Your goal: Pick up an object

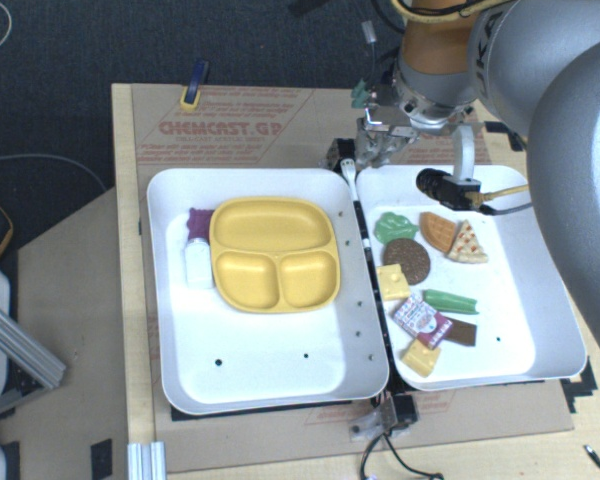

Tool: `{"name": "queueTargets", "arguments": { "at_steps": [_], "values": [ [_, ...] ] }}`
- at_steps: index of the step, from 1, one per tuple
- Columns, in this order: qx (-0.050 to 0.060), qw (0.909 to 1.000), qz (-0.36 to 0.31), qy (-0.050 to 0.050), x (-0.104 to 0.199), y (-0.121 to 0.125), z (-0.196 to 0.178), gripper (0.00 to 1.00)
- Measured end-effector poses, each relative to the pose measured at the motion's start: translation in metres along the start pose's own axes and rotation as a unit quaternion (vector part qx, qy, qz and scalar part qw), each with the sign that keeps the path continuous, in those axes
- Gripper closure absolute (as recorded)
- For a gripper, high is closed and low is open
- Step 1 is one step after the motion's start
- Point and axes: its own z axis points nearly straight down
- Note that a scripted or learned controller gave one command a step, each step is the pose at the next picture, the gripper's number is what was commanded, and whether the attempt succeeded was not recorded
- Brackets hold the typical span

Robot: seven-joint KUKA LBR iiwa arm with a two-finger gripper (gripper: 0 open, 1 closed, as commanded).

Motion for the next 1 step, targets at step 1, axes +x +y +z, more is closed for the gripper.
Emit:
{"name": "queueTargets", "arguments": {
  "at_steps": [1],
  "values": [
    [0.0,1.0,0.001,0.0,-0.0067,-0.0007,-0.0055,1.0]
  ]
}}
